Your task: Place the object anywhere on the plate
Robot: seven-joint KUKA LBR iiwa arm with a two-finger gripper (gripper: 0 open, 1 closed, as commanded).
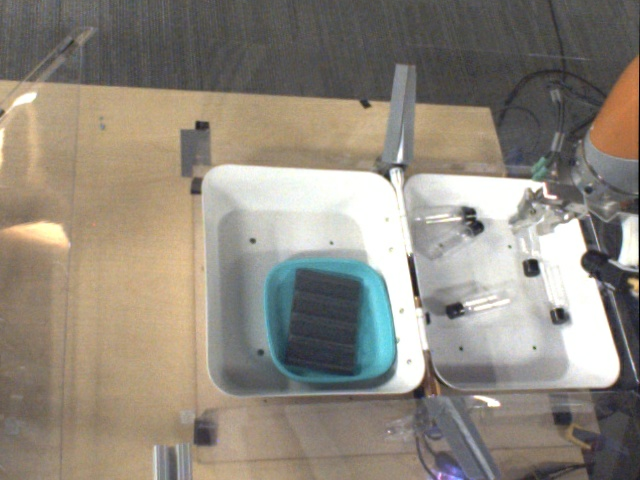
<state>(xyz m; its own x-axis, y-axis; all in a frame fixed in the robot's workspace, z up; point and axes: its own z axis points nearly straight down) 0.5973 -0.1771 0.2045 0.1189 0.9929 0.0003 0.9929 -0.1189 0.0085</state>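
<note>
Teal plate (328, 320) with a dark ridged block (323, 321) in the left bin (230, 218), clear black-capped vials (476, 306) scattered in the right bin (600, 363), gripper (533, 211) above that bin's upper right.

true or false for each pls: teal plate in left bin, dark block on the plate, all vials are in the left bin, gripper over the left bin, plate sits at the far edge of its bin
1. The teal plate sits in the left bin. True.
2. A dark ridged block lies on the plate. True.
3. All the clear vials are in the left bin. False: the vials, such as one at, lie in the right bin.
4. The gripper is over the left bin. False: it is over the right bin's far right part.
5. The plate sits at the far edge of its bin. False: it is toward the near right corner.
</note>
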